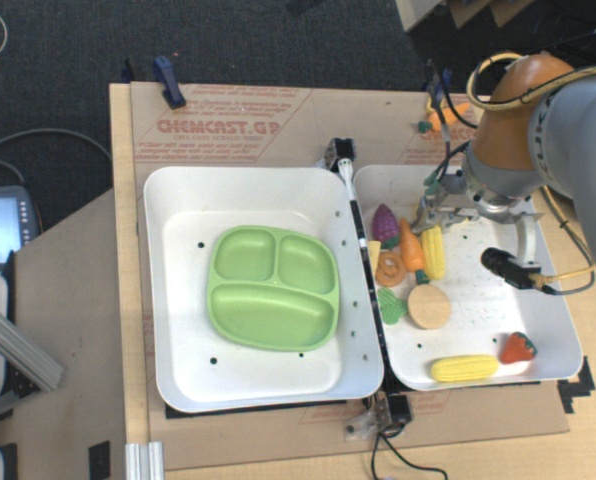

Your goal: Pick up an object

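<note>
Grey claw [440,211] hangs low in right white bin [558,313], just above upright yellow toy corn cob [433,252]; finger state cannot be told. Orange toy carrot [410,249] and purple toy eggplant [385,223] lie just beside. Round tan disc [429,306] nearby. Green divided plate [273,288] sits in left white bin [168,268].

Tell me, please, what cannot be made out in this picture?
- Gripper, camera view: the arm's wrist covers it, so jaws open or shut is unclear.
- Green item beside the wooden disc: too small to identify.
- Arm: cut off by the right edge.
</note>
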`<state>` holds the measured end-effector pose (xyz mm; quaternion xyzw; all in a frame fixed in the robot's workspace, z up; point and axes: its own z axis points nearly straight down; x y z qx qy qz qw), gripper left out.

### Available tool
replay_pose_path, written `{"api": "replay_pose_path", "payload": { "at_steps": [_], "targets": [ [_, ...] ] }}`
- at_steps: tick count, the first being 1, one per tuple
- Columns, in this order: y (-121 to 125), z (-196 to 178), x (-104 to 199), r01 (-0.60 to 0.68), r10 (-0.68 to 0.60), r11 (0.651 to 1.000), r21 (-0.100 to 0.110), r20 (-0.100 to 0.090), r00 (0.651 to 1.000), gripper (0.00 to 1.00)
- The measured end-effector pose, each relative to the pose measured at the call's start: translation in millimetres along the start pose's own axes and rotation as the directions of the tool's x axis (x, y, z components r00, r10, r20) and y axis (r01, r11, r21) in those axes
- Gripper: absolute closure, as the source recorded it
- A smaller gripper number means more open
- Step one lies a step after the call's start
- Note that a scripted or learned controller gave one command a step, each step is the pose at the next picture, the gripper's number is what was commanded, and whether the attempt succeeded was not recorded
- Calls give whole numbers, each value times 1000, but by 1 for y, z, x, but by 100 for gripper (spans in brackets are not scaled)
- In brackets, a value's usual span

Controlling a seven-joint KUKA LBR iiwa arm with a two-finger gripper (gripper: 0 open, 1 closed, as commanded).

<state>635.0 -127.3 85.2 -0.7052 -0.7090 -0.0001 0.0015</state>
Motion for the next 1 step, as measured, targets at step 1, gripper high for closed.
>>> {"api": "replay_pose_path", "payload": {
  "at_steps": [1],
  "targets": [
    [-24,-106,69,1,-1,1000,-9,1,1000,100]
  ]
}}
